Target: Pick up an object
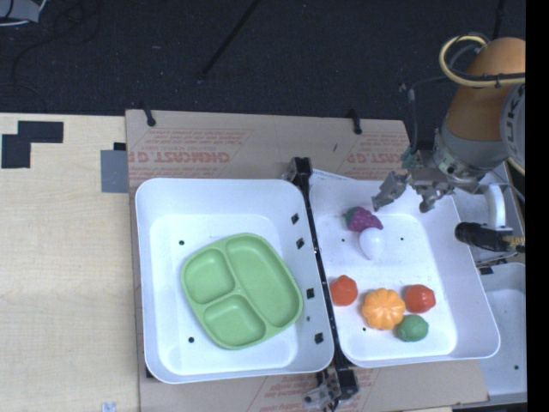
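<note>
**A:** Where did you have the objects when this was taken?

**B:** You had them all in the right bin. A purple piece sat toward its upper left, touching a white egg just below it. Lower down you had a row: a red-orange ball at the left by the divider, an orange pumpkin in the middle, a red tomato to its right, and a green ball tucked just under the tomato, beside the pumpkin.

**A:** And the gripper?

**B:** Your gripper was at the upper edge of the right bin, up and to the right of the purple piece, near it but apart. Its two fingers were spread wide with nothing between them; one fingertip pointed down-left toward the purple piece. Nothing was lifted.

**A:** What else did you have on the bench?

**B:** The left bin held a green divided plate with three compartments, lying flat near its middle. Both bins rested on a cardboard sheet with red printing. The arm came in from the upper right of the frame, its orange band above the grey wrist.
</note>
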`<state>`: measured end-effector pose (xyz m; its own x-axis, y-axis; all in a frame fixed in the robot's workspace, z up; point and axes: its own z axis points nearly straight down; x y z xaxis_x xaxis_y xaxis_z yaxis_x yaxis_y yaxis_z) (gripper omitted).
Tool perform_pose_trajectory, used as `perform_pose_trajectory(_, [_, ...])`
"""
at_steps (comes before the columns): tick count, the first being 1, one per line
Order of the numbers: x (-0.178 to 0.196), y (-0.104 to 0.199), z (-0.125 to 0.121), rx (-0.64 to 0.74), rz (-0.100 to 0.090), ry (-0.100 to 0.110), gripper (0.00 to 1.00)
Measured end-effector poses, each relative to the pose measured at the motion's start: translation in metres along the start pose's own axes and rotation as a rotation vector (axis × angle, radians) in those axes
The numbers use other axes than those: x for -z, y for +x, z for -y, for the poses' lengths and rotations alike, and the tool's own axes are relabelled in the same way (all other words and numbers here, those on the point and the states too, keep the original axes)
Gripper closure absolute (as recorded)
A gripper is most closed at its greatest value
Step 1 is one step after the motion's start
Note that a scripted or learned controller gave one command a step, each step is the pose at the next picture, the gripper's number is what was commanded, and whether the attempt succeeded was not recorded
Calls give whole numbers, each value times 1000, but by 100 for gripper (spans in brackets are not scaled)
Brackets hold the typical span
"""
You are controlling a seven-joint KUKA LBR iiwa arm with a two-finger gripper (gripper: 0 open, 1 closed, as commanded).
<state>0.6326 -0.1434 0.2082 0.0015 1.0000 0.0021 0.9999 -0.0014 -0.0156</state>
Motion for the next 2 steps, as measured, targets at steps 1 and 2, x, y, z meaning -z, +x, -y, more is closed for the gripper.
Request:
perform_pose_trajectory(1, [9,0,-3,2,2,-15,0])
perform_pose_trajectory(2, [-36,-5,-6,2,2,-9,0])
